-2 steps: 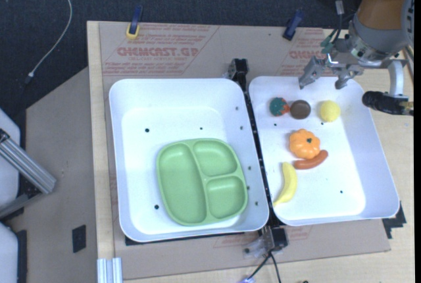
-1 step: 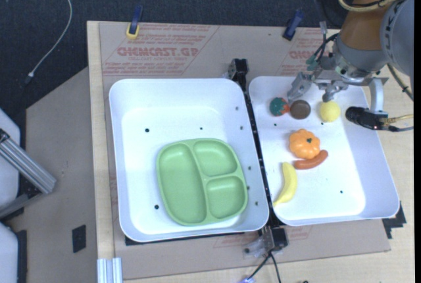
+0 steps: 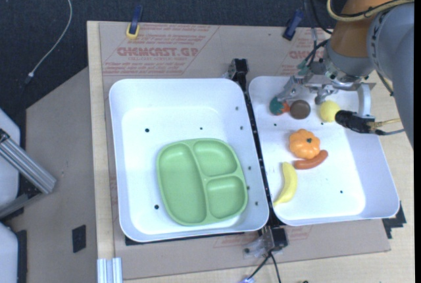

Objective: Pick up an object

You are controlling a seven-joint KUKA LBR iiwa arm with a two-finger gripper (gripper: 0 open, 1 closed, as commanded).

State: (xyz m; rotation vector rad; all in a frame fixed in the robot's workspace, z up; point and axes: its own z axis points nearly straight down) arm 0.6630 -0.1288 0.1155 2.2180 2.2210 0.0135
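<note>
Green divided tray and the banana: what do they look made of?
Green divided tray: looks like moulded plastic, matte to satin; one even pale green, soft rounded compartment walls, only faint sheen. Banana: probably a plastic or rubbery toy fruit; flat uniform yellow with no spots or stem detail, smooth surface. The view is too coarse to tell hard from soft.

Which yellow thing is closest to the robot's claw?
The small round yellow lemon is, lying right by the gripper near the right bin's top. The long curved yellow banana lies much lower down.
</note>
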